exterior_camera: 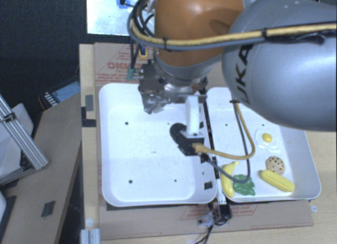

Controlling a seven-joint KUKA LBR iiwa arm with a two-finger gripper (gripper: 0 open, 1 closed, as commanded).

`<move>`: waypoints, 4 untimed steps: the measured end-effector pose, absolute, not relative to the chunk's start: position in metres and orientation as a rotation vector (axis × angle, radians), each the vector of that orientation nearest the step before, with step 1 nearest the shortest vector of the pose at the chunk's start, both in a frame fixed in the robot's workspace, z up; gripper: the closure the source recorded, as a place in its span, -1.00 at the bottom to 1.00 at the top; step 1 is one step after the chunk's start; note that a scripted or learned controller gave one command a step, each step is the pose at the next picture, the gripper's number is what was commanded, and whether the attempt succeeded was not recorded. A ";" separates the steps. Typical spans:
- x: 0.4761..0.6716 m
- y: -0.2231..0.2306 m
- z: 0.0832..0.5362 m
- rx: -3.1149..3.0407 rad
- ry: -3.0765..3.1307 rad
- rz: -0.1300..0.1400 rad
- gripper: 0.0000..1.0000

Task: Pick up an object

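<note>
My gripper [153, 102] hangs over the far middle of the left bin [138, 160], just below the grey wrist and orange band. Nothing shows beneath it on the white floor. The objects lie in the right bin [307, 160]: a fried egg [267, 138] toward the middle, a speckled cookie [274, 164] in front of it, a yellow corn cob [277, 181] at the front right, a yellow banana [228, 180] at the front left, and a green leafy piece [244, 186] beside the banana. The arm hides the far part of the right bin.
A raised divider [210, 153] runs between the two bins, with a yellow cable draped along it. Cardboard [113, 64] lies under the bins. A metal frame [21, 140] stands off the bench at the left.
</note>
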State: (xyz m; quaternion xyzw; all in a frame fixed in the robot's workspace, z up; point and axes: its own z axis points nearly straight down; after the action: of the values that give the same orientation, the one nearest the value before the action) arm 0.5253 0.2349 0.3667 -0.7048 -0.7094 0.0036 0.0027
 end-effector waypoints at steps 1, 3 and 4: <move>0.548 0.234 0.282 -2.220 -2.221 0.008 1.00; 0.595 0.233 0.138 -2.219 -2.219 0.014 1.00; 0.672 0.234 0.158 -2.222 -2.227 -0.012 1.00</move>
State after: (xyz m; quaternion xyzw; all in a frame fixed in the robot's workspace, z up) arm 0.6720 0.2337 0.1584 -0.7063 -0.7079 -0.0038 -0.0024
